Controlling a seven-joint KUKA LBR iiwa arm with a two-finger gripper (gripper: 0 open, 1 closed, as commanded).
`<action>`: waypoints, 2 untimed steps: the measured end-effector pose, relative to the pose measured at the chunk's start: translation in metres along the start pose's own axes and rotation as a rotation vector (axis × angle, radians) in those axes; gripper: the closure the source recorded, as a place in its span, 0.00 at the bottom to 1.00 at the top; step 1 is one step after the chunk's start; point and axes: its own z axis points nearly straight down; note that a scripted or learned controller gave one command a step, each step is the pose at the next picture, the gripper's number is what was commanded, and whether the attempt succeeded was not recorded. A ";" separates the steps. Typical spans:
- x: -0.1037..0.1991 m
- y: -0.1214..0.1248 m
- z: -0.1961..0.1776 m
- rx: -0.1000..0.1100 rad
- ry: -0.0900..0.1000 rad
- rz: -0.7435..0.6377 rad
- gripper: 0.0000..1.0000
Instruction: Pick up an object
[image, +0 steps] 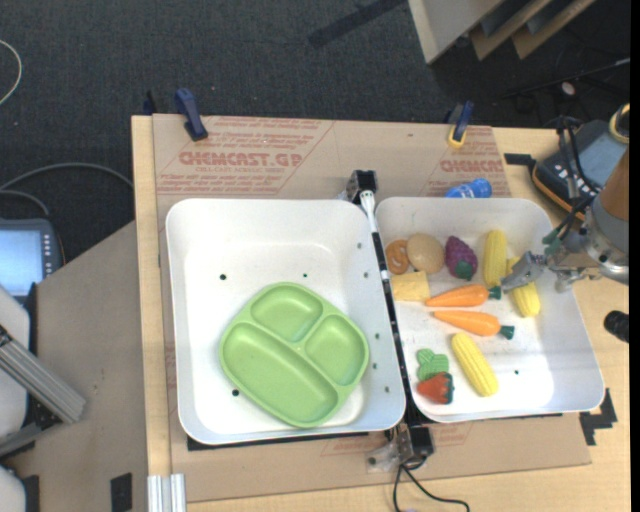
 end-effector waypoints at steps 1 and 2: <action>-0.002 0.007 0.073 0.000 0.013 -0.007 0.00; -0.005 0.006 0.060 -0.004 0.002 -0.005 1.00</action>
